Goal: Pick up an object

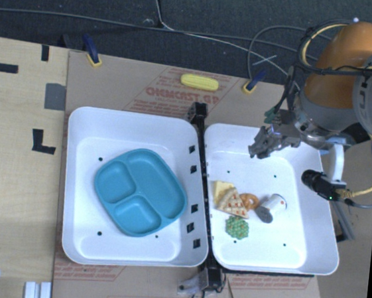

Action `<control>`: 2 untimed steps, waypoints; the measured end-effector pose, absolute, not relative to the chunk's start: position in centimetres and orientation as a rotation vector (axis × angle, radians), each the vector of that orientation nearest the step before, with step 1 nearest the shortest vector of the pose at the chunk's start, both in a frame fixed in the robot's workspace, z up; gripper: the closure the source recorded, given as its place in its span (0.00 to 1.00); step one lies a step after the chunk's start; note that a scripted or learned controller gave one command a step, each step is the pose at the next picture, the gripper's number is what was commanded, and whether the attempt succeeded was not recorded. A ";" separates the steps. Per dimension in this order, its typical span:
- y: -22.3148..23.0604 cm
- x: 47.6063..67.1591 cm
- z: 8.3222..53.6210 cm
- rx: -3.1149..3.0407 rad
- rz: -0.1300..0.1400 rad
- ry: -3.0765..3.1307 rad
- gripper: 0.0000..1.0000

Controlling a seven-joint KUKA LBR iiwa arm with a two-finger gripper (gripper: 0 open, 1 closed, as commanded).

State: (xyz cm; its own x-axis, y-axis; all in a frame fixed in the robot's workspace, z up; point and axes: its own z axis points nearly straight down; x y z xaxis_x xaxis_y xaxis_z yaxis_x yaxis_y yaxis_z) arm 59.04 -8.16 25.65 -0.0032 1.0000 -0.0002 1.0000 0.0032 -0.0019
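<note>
My gripper (261, 149) hangs over the far part of the right bin (294, 257), above and behind a cluster of small items. The cluster holds a yellow cheese-like wedge (223, 191), a pizza-slice piece (234, 204), a small pretzel-like ring (249, 200), a green broccoli-like lump (237, 228) and a white and grey object (269, 208). Nothing shows between the fingers. A blue divided plate (140, 190) lies in the left bin (77, 166).
A yellow banana-shaped object (199, 82) lies on the cardboard behind the bins. Blue and orange clamps (91, 51) hold the board's far edge. Cables loop above the arm at the upper right.
</note>
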 end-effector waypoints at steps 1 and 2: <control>-3.1 57.2 25.6 -2.215 0.003 -2.225 1.00; 2.3 57.0 25.6 -2.212 0.001 -2.228 1.00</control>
State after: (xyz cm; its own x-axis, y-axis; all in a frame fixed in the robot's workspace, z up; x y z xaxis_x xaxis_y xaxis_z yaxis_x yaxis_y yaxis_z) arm 56.98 2.32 25.65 -0.0070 1.0000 0.0012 1.0000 0.0070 -0.0019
